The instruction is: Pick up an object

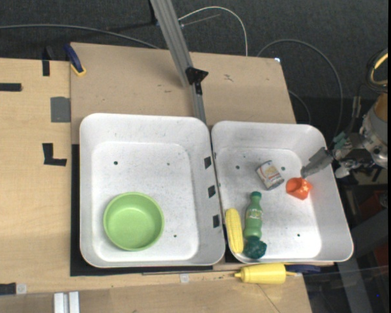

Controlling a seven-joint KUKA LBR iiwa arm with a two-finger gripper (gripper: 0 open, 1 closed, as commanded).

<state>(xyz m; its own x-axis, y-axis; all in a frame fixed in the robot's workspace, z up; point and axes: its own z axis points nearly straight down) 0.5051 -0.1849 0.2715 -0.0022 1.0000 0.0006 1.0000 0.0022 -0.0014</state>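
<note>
The right bin [326,240] holds a small silver and tan can [270,173], an orange toy [298,188], a green bottle [253,217], a yellow corn cob [234,230] and a teal piece [254,247] at the bottle's near end. My gripper [311,167] reaches in over the bin's right rim, its tip just above and to the right of the orange toy. Nothing is visibly held in it. The arm's wrist [368,145] stays outside the bin at the right edge.
A green bowl [133,221] sits in the near left corner of the left bin [91,129]. A yellow toy [264,274] lies on the bench in front of the right bin. A grey pole [176,38] slants over the bench behind the bins.
</note>
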